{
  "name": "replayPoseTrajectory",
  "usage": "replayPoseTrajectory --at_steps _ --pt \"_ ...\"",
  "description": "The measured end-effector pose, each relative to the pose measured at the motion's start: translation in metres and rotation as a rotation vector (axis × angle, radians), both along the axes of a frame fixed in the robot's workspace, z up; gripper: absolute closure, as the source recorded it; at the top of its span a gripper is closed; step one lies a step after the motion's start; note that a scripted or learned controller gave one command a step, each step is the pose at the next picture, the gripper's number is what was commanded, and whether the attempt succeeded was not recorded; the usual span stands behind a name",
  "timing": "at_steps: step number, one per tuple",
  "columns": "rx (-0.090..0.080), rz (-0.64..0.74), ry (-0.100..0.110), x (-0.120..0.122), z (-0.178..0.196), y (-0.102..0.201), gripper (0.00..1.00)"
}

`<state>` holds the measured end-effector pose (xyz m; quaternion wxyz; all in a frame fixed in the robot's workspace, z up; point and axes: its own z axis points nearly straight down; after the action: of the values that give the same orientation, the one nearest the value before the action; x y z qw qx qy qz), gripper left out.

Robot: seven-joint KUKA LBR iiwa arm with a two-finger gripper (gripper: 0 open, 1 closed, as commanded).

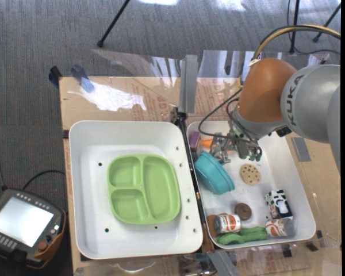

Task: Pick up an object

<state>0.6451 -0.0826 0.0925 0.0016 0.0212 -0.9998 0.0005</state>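
Camera view showed the gripper [237, 150] low in the right bin [293, 180], just above the teal bowl [214, 174]; jaw state could not be determined. Nothing was lifted; pickup remained outstanding.

- Desk [103, 99]: brown top w/ red print, carries 2 white bins side by side.
- Left bin [86, 137]: shallow, white; green divided plate [144, 188] lies flat in its middle, 3 compartments.
- Clear plastic sheet [112, 99] on desk behind left bin; blue item [83, 80] just at its left end.
- Grey upright post [188, 85] at back, btwn the bins.
- Handheld pendant w/ screen [24, 226] on floor, bottom left, cable attached.
- Grey carpet [40, 27]; tripod legs [116, 17] at top.
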Motion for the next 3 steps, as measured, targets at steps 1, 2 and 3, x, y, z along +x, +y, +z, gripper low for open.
replayPoseTrajectory --at_steps 1,2,3 --pt "0.003 -0.080 -0.016 0.003 0.131 0.050 1.00" --pt "0.005 0.181 0.005 -0.020 0.006 -0.023 1.00" --pt "0.004 0.182 0.000 -0.018 0.009 -0.023 0.00"
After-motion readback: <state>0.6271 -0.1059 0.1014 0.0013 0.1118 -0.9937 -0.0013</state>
